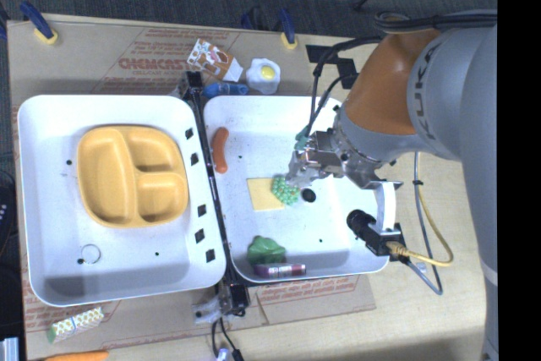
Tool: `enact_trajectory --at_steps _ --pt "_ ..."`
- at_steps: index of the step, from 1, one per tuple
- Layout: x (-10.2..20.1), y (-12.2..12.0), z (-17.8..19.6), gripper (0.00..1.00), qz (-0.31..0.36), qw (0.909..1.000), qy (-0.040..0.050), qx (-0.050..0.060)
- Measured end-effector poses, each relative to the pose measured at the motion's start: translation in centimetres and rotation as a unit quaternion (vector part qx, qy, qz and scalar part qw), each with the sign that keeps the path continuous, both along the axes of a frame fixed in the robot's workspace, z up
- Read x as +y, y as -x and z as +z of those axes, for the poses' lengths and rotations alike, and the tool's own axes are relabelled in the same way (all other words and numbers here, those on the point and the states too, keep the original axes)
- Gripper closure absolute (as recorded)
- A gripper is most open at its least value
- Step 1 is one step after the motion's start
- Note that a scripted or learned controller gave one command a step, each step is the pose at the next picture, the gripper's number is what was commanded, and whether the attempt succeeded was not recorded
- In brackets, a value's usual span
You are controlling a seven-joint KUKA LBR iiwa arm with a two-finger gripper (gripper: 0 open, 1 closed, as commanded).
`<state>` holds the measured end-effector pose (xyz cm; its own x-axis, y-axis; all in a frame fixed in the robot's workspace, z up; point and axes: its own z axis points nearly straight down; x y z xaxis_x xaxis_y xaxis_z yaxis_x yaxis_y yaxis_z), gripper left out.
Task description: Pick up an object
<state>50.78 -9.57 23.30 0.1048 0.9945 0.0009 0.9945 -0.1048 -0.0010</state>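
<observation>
My end effector hangs low over the middle of the right shallow white plastic bin, reaching in from the right on my grey arm with its orange band. Whether it is apart or together I cannot tell; its tip is lost against what lies under it.

Right at that tip sits a small bunch of pale green plastic grapes, touching or nearly touching the end effector on its near-left side. The bunch is a rounded clump with no clear long axis. It rests on the right edge of a flat square slice of yellow plastic cheese, which lies with its edges roughly in line with the bin walls.

To the far left of the end effector, against the bin's left wall, an orange plastic sausage lies with its long axis running far to near. At the near wall, a dark green leafy plastic vegetable sits just beyond a dark red tube-like piece whose long axis runs left to right along the wall.

The left shallow white plastic bin holds a yellow moulded compartment tray, well apart from me. On the worktop beyond the right bin rests a small white and yellow round thing.
</observation>
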Motion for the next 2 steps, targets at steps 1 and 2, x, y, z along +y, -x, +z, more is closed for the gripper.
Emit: enact_trajectory --at_steps 1,2 --pt "0.0 0.0 0.0 0.0 0.0 1.0 -0.0001 0.0" --pt "3.5 -5.7 -4.2 0.0 0.058 0.9983 -0.0002 0.001"
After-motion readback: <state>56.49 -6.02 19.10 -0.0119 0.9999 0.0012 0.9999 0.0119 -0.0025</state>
